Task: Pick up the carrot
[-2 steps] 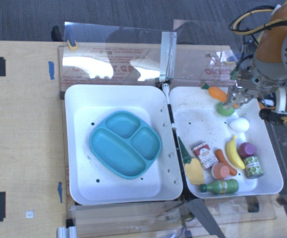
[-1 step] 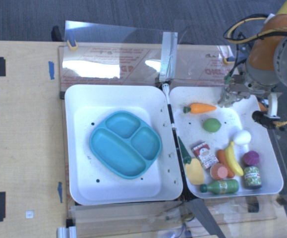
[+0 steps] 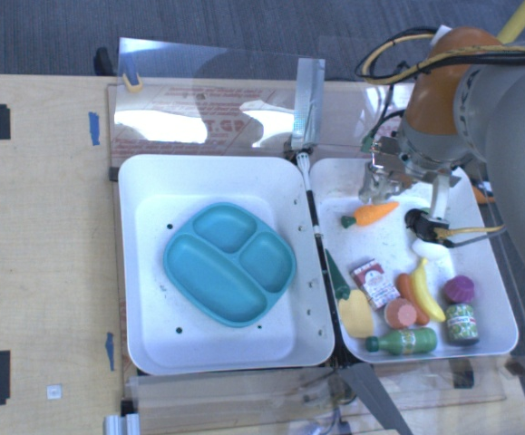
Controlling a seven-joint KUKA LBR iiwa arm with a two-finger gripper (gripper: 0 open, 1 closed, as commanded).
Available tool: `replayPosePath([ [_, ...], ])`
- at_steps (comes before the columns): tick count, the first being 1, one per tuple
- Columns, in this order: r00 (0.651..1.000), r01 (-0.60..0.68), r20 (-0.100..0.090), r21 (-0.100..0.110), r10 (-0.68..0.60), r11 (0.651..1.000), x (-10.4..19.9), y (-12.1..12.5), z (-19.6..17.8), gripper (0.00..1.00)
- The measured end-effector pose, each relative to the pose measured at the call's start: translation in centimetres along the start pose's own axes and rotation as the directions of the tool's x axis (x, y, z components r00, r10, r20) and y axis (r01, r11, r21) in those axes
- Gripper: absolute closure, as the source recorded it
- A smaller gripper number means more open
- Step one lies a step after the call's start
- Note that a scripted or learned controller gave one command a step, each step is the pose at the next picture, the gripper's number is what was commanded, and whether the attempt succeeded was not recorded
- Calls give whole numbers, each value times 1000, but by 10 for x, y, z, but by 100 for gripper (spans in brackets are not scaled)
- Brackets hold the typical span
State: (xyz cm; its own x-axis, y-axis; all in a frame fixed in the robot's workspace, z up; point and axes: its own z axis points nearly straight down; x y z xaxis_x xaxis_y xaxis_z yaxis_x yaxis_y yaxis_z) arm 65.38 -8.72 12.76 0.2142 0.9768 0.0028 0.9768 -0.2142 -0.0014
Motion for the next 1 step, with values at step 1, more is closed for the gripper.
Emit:
replayPosePath([
  [1,993,119,6,-19,-119,993,-39,-20,19,0],
])
